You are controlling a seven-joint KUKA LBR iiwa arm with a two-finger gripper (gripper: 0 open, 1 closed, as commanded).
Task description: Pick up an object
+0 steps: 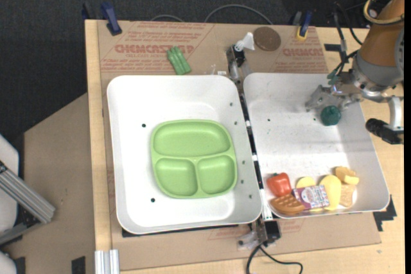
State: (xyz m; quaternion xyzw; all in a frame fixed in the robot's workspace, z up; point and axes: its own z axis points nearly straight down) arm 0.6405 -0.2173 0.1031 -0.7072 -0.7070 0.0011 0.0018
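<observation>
My gripper (331,101) hangs over the far right part of the right bin (282,138), at the end of the grey arm with its orange band (383,42). A small dark teal round object (330,115) sits directly under the gripper, touching it or very nearly so. I cannot tell whether it is gripped. Along the right bin's front edge lies a cluster of toy foods: a red pepper (279,183), a brown waffle-like piece (287,205), a pink packet (311,197) and yellow pieces (334,188).
The left bin (128,106) holds a green three-compartment plate (192,157). On the bench behind the bins lie a green object (179,61), a brown disc (266,39) and a small white piece (243,45). Blue clamps (110,17) grip the far edge.
</observation>
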